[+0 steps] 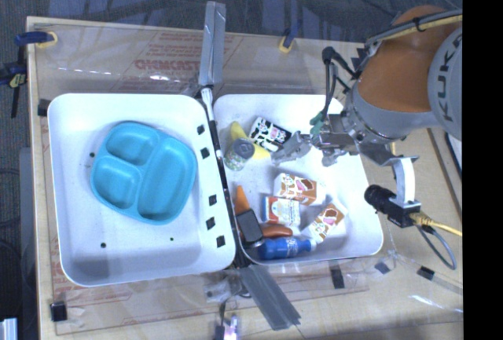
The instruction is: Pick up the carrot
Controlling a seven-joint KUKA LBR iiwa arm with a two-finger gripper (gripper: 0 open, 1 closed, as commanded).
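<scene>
The carrot [240, 198] is a small orange piece lying against the left wall of the right bin [357, 240]. Its near end is partly covered by a black block [250, 226]. My gripper [297, 145] hovers over the upper middle of the right bin, just right of a black-and-white carton [269, 134]. It is well above and to the right of the carrot, with nothing visibly held.
The right bin also holds a yellow item [236, 131], a small jar [237, 153], several snack cartons [295, 188], a red item [277, 232] and a blue bottle [286, 249]. A blue divided plate [144, 171] lies in the left bin [71, 252].
</scene>
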